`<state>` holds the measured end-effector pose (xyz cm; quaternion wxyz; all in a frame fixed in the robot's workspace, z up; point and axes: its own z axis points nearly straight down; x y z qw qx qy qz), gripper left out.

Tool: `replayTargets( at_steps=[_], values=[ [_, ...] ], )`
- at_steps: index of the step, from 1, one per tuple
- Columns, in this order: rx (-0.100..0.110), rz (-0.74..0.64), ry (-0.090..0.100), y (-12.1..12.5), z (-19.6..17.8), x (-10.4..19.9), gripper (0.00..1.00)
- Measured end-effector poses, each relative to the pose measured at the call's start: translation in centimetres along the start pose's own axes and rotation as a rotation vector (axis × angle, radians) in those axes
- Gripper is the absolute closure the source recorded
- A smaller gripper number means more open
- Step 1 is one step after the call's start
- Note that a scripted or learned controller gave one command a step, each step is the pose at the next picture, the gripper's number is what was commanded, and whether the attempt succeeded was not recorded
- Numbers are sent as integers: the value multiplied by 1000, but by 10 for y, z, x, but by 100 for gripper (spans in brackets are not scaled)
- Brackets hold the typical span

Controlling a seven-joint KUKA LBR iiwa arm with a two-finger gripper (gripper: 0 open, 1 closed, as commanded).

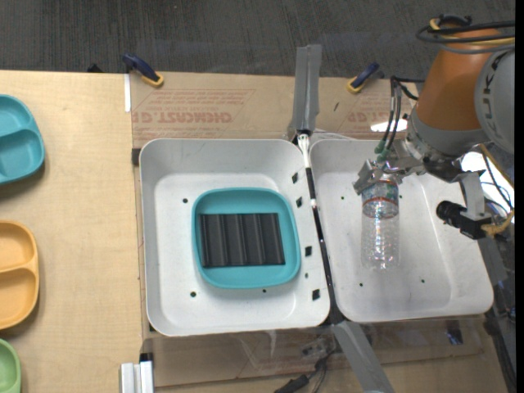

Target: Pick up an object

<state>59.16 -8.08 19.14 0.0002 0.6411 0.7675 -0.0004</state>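
Clear crumpled plastic bottle [381,229] lies lengthwise in right white bin [442,289], cap end toward far wall. Gripper [378,174] sits at bottle's cap end, touching or just above; fingers' state cannot tell. Step in hand, by judgement: approach or grasp. Next move needs firm closure on neck, then straight lift. Left white bin [164,244] holds teal rectangular tray with dark ribbed insert [243,238].

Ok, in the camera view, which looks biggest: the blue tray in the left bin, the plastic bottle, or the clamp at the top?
1. Teal tray: biggest by far.
2. Clear plastic bottle: narrower and shorter than the tray.
3. Blue clamp with orange tips: smallest, though it sits farther from the camera, which shrinks it a bit.
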Motion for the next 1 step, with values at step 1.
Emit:
replayTargets(
  at_steps=[1],
  values=[
    [1,61,-1,-13,-85,34,100]
  ],
)
